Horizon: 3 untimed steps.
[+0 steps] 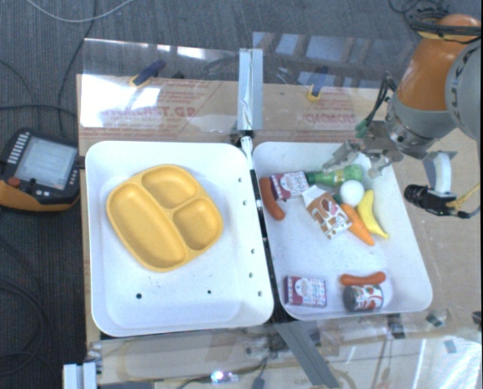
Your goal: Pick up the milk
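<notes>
Worktop with two white bins: milk carton (328, 214) lies mid right bin (403, 282), left of the carrot (356, 223); gripper (356, 157) hovers beyond it, jaw state indiscernible, approach step, descent onto carton needed.

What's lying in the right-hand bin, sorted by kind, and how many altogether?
Cartons: 3
Sausages: 2
Carrot: 1
Banana: 1
Egg: 1
Can: 1
Green bottle: 1
Total: 10
</notes>
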Available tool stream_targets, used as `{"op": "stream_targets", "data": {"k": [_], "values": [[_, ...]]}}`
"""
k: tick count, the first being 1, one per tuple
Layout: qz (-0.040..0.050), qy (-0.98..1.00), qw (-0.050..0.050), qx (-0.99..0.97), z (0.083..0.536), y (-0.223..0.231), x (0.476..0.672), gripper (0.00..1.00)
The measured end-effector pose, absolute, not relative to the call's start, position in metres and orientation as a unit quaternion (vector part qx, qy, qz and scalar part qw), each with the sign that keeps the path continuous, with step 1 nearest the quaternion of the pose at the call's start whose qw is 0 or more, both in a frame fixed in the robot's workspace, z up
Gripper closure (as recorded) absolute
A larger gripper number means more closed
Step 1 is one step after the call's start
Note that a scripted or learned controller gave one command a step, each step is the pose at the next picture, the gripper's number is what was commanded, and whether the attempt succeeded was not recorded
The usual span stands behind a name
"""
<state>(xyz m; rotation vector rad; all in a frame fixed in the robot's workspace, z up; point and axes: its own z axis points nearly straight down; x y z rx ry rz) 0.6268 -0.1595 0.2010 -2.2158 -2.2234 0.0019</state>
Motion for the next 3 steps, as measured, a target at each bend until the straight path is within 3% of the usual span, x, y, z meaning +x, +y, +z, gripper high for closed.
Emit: {"op": "stream_targets", "data": {"k": [1, 2, 3], "values": [[0.0007, -0.765, 0.001, -0.644, 0.123, -0.139, 0.594, 0.0], [-0.0003, -0.765, 0.002, -0.644, 0.132, -0.138, 0.594, 1.0], [0.0008, -0.731, 0.0, -0.683, 0.235, -0.081, 0.601, 1.0]]}}
